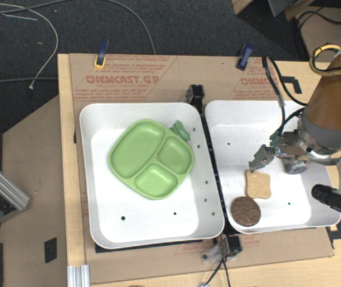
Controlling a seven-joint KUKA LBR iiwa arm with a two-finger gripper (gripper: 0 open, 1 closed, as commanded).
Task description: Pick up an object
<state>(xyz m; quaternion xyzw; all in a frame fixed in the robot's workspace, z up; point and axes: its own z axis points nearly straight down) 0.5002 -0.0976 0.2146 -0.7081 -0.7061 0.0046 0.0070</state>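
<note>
Printing: red "CHEMCAST GP" reads on the brown board (128,76) behind the left bin, and again, partly hidden, behind the right bin.
Left bin (99,214): holds a green three-part tray (151,159), with a small green piece (181,130) touching its far edge.
Right bin (230,124): holds a tan toast slice (258,185) and, just beside it toward the front rim, a brown round patty (245,211).
My gripper (263,158): over the right bin, just above the toast; whether it is spread or pinched I cannot tell.
</note>
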